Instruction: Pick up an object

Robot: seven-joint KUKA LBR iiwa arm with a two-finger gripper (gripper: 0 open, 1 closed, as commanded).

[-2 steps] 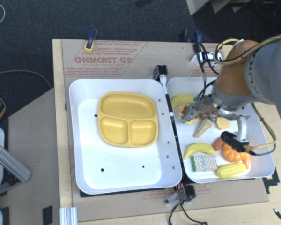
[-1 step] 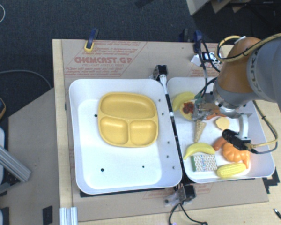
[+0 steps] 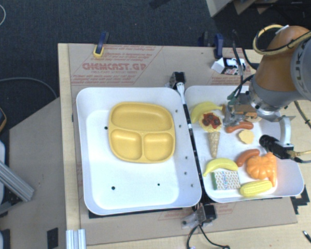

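A small sausage (image 3: 240,126) is lying in the upper part of the right bin (image 3: 299,183), and the gripper (image 3: 237,114) is hovering just above it, so this looks like the likeliest target, though that is a judgement. Whether the fingers are open or closed cannot be told at this size, and nothing can be seen between them. To do the grasp well, the arm is probably needing to come straight down with the sausage centred and lying across the closing line, since it is rounded and could roll or squirt sideways. Neighbours are crowding it: a pale wedge (image 3: 245,137) is sitting just below, a red-topped piece (image 3: 211,120) and a cone (image 3: 213,142) just to the left. Further down are lying a banana (image 3: 221,165), a second sausage (image 3: 248,156), a pumpkin (image 3: 262,167), a card (image 3: 226,180) and a corn cob (image 3: 256,188). The left bin (image 3: 93,139) is holding a yellow tray (image 3: 141,131).
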